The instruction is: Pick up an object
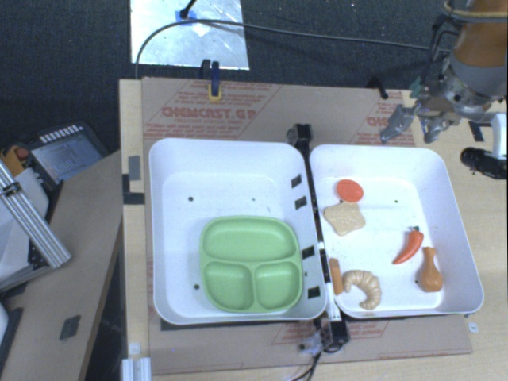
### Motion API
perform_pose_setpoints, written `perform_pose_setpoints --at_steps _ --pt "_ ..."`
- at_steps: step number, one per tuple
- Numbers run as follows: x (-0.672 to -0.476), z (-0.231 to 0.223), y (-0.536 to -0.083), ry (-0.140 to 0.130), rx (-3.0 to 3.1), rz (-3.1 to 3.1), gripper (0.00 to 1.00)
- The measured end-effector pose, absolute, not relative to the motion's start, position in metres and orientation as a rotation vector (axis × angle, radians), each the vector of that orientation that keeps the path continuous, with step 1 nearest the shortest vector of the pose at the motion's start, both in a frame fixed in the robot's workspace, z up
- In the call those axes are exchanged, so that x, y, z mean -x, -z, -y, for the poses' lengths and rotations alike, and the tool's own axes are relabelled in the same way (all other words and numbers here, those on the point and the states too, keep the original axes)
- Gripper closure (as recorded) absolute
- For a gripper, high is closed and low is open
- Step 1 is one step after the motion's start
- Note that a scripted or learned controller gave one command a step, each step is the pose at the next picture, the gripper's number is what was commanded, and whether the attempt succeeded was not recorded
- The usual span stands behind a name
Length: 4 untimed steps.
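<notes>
Sitting at the 9 o'clock side of the bench, the left bin (pixel 171 173) holds a green divided plate (pixel 251 262) toward its 5 o'clock corner, with one long compartment at 12 o'clock and two smaller ones at 6 o'clock. Black clips run down the seam where it meets the right bin (pixel 452 205).

Inside the right bin lie six toy foods. A thin orange stick (pixel 335 276) rests against the wall at 9 o'clock, low in the bin. At 3 o'clock of it, touching or nearly so, curls a tan croissant (pixel 363 287). A beige slice of bread (pixel 344 218) lies at 12 o'clock from the croissant, and a round red-orange tomato slice (pixel 349 190) sits just beside the bread at its 12 o'clock edge. At 3 o'clock, well apart from those, a red chili pepper (pixel 409 246) lies tilted, and an orange-brown drumstick (pixel 429 271) rests near it at 5 o'clock.

Outside the bin, beyond its 1 o'clock corner, the gripper (pixel 413 125) hangs above the cardboard with its two fingers spread apart and nothing between them.
</notes>
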<state>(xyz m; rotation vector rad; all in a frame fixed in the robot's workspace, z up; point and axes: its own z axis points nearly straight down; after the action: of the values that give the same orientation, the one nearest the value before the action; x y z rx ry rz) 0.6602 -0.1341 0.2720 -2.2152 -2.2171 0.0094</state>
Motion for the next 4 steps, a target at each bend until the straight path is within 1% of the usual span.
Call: perform_pose_setpoints --at_steps 1,2,3,4 --pt "-0.662 0.134 -0.279 0.001 2.220 2.226 0.00" --pt "-0.658 0.128 -0.221 -0.001 2.219 2.224 0.00" --pt "-0.648 0.126 -0.170 -0.001 2.219 2.223 0.00" --pt "-0.641 0.133 -0.114 -0.003 2.220 2.221 0.00"
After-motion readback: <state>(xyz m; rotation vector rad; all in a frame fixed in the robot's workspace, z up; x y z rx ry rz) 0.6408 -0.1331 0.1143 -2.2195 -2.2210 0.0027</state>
